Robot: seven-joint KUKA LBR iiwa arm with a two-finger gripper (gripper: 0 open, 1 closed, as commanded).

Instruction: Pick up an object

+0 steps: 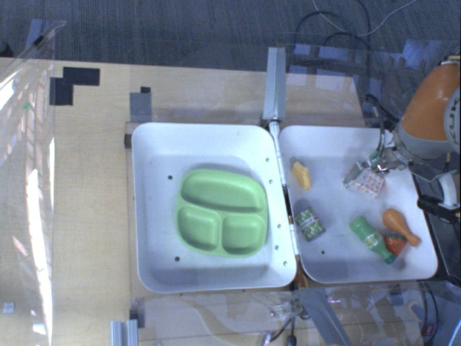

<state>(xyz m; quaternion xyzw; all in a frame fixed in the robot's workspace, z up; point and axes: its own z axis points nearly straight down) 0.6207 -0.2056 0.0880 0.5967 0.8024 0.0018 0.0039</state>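
End effector [379, 163] low over the right bin's [333, 265] upper right part, at a small clear packet [366, 182].

No writing is legible; the packet shows only a faint red pattern. I cannot tell the end effector's state or whether it touches the packet. Outward lie a yellow piece [301, 174], a green printed pouch [310, 223], a green bottle [372, 238], and an orange drumstick-shaped toy [400, 225]. The left bin [155, 193] holds a green divided tray [222, 212] on the wooden surface [79, 215].
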